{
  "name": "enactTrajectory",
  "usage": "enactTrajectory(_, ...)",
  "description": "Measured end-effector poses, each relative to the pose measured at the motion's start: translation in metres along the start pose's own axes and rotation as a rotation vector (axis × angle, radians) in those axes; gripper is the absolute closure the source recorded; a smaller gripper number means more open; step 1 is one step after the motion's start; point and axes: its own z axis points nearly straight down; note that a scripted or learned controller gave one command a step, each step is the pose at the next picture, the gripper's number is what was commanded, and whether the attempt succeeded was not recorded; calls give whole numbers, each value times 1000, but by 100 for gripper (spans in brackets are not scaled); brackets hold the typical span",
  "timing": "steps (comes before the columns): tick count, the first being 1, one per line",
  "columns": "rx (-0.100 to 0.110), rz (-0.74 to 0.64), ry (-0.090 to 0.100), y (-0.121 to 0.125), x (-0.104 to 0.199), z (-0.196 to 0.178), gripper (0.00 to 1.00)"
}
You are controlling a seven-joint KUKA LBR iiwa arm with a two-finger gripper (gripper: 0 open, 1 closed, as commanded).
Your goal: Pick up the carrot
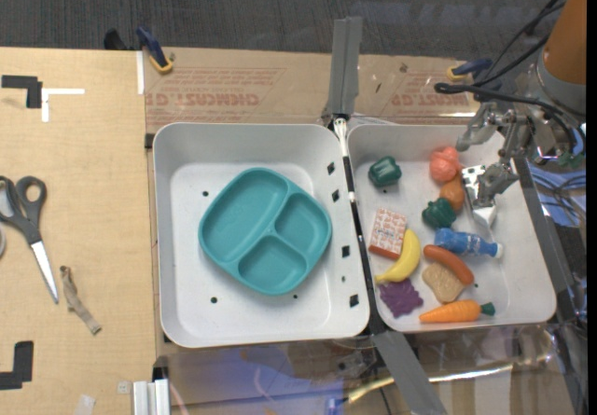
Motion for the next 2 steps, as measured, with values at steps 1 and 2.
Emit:
enactTrajectory(1, 2, 77, -12, 19, -9, 181, 0)
enactTrajectory(2, 4, 93, -17, 34, 32, 182, 0)
